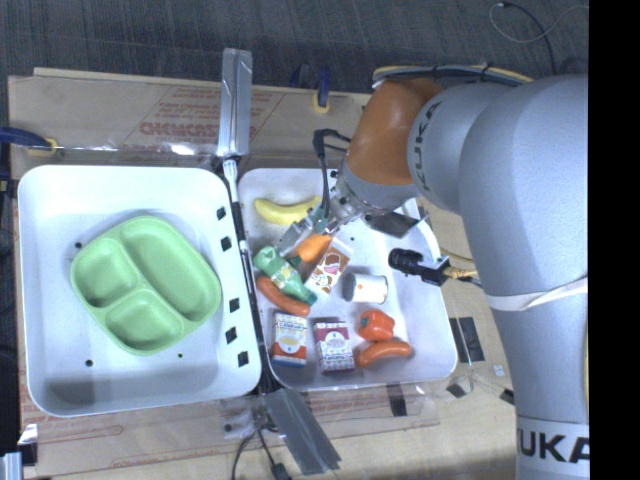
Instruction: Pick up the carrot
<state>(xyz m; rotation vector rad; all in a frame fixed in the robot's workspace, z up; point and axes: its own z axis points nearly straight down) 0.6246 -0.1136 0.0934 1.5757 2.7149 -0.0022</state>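
Observation:
The carrot (314, 247), a short orange tapered piece, is in the right bin (432, 268), just below the banana and partly over a small carton. My gripper (310, 236) reaches down from the orange-banded wrist at the bin's upper middle and is shut on the carrot. One grey finger (296, 236) lies along the carrot's left side. The carrot's upper end is hidden under the gripper.
Around the carrot lie a yellow banana (277, 209), a green leafy toy (281, 270) on a red-orange stick (283, 297), a white cup (367, 288), two small cartons (290, 338), an orange pepper (375, 323) and a sausage (386, 351). The left bin holds a green divided plate (145, 282).

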